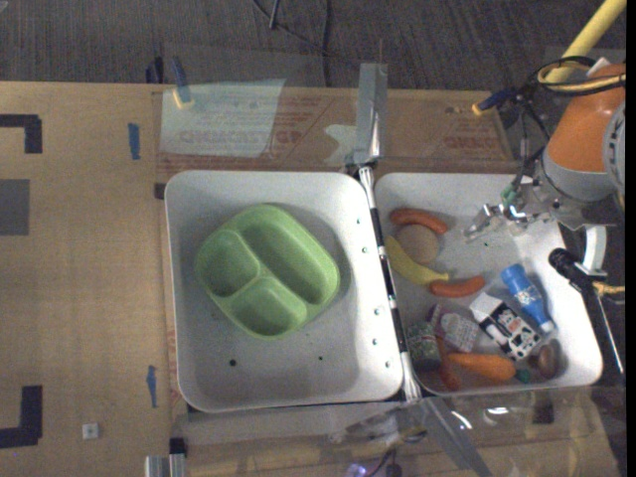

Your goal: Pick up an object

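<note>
The right bin [571, 371] holds a jumble of small objects. Among them are two orange-red sausages [419, 219] [458, 287], a yellow banana [409, 266], a blue bottle [526, 297], a black-and-white carton [510, 330] and a carrot [481, 366]. My gripper [494, 218] hangs over the back part of this bin, right of the upper sausage and above the blue bottle. It is open and nothing sits between its fingers. The arm's orange band [586, 137] is at the upper right.
The left bin [199, 366] holds a green divided plate [266, 269]. A metal divider [370, 127] runs between the bins at the back. Cables and a yellow rod [596, 23] lie at the upper right. The wooden bench [79, 266] stretches to the left.
</note>
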Tool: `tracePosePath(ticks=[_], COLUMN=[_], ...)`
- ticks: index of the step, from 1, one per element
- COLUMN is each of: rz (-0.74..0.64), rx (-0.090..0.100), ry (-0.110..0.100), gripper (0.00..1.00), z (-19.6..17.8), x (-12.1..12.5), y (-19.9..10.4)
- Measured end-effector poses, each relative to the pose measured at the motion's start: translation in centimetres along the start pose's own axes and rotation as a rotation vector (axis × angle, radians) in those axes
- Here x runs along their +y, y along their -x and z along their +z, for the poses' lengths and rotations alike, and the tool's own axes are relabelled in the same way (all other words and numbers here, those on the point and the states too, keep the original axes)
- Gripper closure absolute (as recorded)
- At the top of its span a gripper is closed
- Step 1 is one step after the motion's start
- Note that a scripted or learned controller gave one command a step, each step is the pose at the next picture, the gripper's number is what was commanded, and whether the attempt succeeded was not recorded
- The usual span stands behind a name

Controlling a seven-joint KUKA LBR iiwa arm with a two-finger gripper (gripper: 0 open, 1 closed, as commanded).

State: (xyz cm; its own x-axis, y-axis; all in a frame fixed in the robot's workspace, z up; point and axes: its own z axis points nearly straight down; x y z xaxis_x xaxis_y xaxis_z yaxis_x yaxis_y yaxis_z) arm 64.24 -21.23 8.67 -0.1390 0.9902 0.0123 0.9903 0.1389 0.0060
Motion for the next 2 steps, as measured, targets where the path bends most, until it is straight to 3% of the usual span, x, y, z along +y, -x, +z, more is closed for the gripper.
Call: tracePosePath(ticks=[1, 2], rz=[0.005, 0.006], rx=[-0.003, -0.011], ry=[-0.002, 0.001], gripper=[0.00, 1.00], z=[0.0, -1.1], x=[-4.5, -4.4], y=[-0.8, -0.5])
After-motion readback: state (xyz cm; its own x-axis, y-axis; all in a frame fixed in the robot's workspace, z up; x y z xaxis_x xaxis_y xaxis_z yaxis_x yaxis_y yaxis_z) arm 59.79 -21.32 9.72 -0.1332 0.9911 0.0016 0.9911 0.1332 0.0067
